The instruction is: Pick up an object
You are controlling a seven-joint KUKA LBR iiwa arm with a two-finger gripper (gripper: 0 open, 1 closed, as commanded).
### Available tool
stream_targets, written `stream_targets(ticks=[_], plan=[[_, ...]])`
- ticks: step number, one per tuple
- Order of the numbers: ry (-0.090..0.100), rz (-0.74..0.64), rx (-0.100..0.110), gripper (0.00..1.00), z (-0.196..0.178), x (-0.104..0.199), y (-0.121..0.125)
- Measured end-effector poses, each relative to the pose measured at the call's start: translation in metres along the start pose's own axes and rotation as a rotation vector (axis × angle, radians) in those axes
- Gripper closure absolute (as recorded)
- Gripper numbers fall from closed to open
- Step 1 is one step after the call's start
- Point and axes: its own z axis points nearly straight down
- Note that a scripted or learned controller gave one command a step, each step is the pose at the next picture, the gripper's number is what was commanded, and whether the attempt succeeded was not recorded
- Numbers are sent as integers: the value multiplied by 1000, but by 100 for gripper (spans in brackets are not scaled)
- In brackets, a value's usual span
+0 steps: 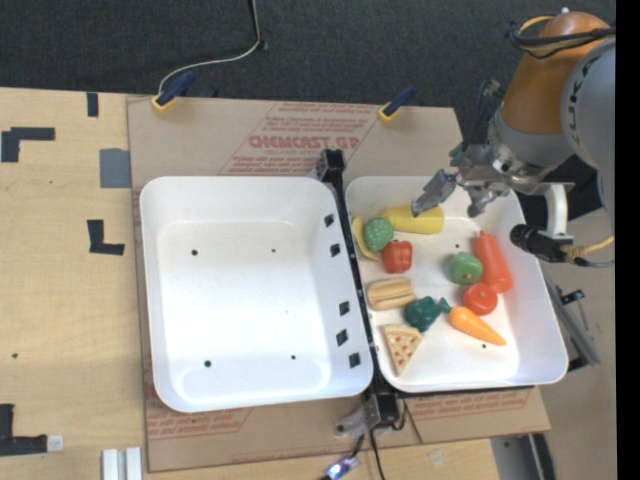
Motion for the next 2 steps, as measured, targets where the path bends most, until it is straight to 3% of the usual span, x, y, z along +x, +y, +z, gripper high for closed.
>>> stream_targets(ticks=[1, 2], plan=[[1, -2, 6, 0, 108, 46, -9], [0, 0, 1, 100, 93, 44, -8]])
